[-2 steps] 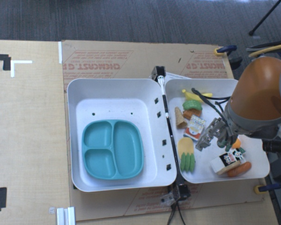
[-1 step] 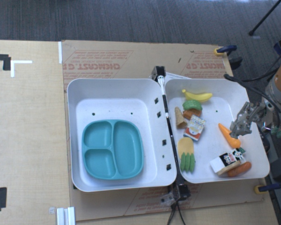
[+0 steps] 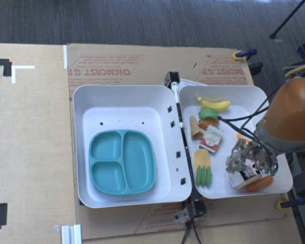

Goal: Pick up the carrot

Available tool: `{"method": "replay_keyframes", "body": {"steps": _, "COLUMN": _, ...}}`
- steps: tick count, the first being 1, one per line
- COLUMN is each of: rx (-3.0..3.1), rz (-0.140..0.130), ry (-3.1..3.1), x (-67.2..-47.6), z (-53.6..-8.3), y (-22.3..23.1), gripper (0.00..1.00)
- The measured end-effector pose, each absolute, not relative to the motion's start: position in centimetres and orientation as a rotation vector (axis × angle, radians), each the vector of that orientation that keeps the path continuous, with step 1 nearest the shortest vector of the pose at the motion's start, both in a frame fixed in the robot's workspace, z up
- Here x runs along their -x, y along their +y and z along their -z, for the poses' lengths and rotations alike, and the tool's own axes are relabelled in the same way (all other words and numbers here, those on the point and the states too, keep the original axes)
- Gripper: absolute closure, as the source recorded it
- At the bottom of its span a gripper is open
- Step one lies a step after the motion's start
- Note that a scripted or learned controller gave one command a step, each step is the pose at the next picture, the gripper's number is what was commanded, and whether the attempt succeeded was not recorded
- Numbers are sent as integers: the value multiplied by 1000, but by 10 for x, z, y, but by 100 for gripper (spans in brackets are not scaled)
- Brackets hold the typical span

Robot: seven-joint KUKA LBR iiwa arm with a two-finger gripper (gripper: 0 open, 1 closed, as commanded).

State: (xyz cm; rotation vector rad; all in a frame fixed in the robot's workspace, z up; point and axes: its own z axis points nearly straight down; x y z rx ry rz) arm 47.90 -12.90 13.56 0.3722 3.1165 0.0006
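Looking down at a slant from above the bench, the camera view takes in two shallow white bins side by side on a cardboard sheet. In the left bin point(image 3: 123, 98) lies a teal divided plate point(image 3: 123, 161) with three compartments, flat on the floor of the bin. In the right bin point(image 3: 229, 93) sit several toy foods: a yellow banana point(image 3: 214, 104) near the far wall, a green leafy piece point(image 3: 209, 114) just beside it, a brown bread-like piece point(image 3: 195, 127) toward the divider, a small white and red carton point(image 3: 212, 137) close to the bread, and a pale yellow and green item point(image 3: 203, 166), perhaps corn or a pea pod, lying near the front left corner of that bin. The carrot point(image 3: 256, 183), an orange-red shape, rests against the near right corner of the right bin. The grey arm with its orange band point(image 3: 291, 111) reaches in from the right, and its gripper point(image 3: 248, 159) hangs low over the right side of that bin, directly above and very close to the carrot. Cables and metal parts crowd the fingers, so I cannot tell whether they are spread or pressed together, nor whether they touch the carrot.
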Motion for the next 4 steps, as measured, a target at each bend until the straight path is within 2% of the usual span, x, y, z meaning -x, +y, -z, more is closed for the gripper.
{"method": "replay_keyframes", "body": {"steps": 1, "rx": -372, "rz": 0, "ry": 3116, "x": -479, "z": -136, "y": -129, "gripper": 0}}
{"method": "replay_keyframes", "body": {"steps": 2, "rx": -468, "rz": -1, "ry": 3102, "x": -508, "z": -92, "y": -166, "gripper": 0}}
{"method": "replay_keyframes", "body": {"steps": 3, "rx": -468, "rz": 0, "ry": 3095, "x": -510, "z": -101, "y": -166, "gripper": 100}}
{"method": "replay_keyframes", "body": {"steps": 4, "rx": -346, "rz": -1, "ry": 3117, "x": -480, "z": -192, "y": -53, "gripper": 100}}
